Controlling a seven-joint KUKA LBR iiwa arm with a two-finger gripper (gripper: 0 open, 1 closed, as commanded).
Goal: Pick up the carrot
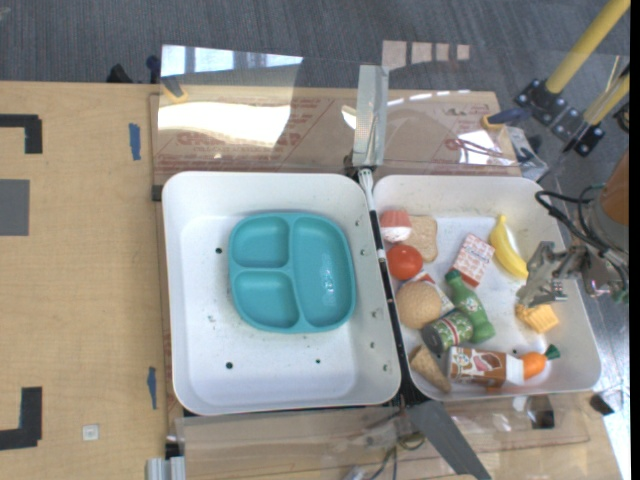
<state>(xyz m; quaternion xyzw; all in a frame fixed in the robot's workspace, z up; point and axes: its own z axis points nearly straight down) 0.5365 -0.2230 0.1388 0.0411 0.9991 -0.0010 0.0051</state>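
1. The gripper (543, 280) is seen at the right bin's (470, 190) right edge, above a yellow block (541, 317); its state cannot be told.
2. The carrot (537, 364) lies toward the bin's near right corner, below the gripper, long axis roughly left-right.

No words, brands or numbers can be read. Red print runs across the cardboard sheet (230, 128) just behind the left bin (190, 298), too blurred and glared to make out. In the right bin (470, 196), the small carton (472, 260), green can (452, 330) and bottle (480, 366) carry coloured labels, too small to read.
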